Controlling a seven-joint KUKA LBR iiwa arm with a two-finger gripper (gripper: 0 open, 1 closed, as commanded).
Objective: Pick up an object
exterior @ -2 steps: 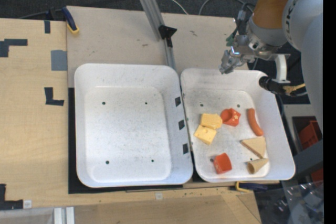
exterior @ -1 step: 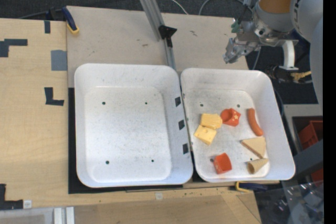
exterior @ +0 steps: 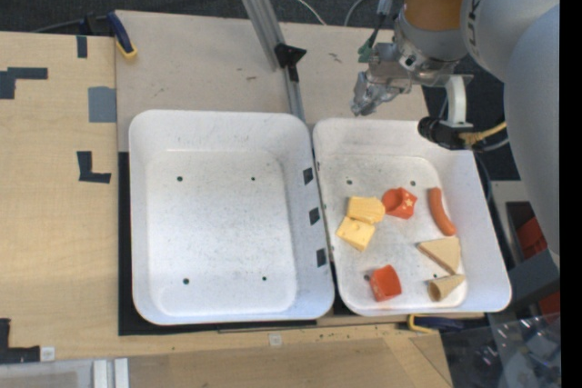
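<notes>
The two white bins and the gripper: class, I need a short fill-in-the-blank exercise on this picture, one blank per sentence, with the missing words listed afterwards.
1. All the food pieces lie in the ____ bin as the camera sees it.
2. The gripper hangs over that bin's ____ rim.
3. The sausage lies to the ____ of the red pepper piece in the view.
4. The two pieces touching each other near the bin's middle are ____ in colour.

Missing words: right; far; right; yellow
</notes>
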